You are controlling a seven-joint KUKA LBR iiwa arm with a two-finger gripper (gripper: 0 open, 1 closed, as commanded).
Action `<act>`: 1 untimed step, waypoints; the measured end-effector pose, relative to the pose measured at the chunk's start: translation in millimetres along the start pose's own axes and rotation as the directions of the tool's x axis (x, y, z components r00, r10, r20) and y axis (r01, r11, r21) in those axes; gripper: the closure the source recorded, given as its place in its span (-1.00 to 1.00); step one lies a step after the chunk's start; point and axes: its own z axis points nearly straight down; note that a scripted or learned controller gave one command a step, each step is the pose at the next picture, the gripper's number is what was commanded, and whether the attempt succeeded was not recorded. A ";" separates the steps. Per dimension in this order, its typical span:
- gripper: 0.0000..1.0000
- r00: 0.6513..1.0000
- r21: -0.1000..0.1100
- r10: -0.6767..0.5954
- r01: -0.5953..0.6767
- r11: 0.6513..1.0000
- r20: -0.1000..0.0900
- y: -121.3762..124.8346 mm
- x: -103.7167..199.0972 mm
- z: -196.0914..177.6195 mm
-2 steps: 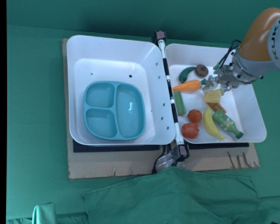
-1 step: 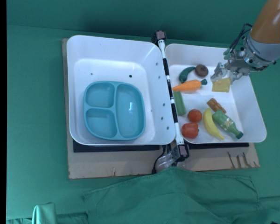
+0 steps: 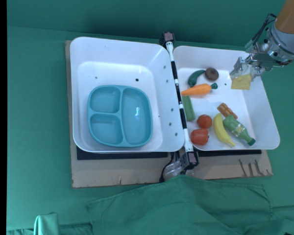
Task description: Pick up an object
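My gripper (image 3: 247, 70) hangs over the far right part of the right bin (image 3: 267, 112), at the end of the grey arm with the orange band. A yellow cheese wedge (image 3: 241, 82) lies directly under it, touching or nearly touching it. Whether the wedge is held cannot be told from this angle. Other pickable items lie to the left and nearer: an orange carrot (image 3: 201, 89), a brown round piece (image 3: 211, 74), a curved green pepper (image 3: 195, 76), a green cucumber (image 3: 188, 108), a tomato (image 3: 204, 121) and a red pepper (image 3: 199, 137).
A banana (image 3: 222, 130), a green bottle (image 3: 239, 130) and a small orange-brown item (image 3: 227, 110) lie at the right bin's near side. The left bin (image 3: 83, 53) holds a blue divided plate (image 3: 120, 115). A hinged bar (image 3: 179, 99) runs between the bins.
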 end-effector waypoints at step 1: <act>1.00 1.000 0.000 0.000 0.000 1.000 0.000 0.5 -0.6 -45.9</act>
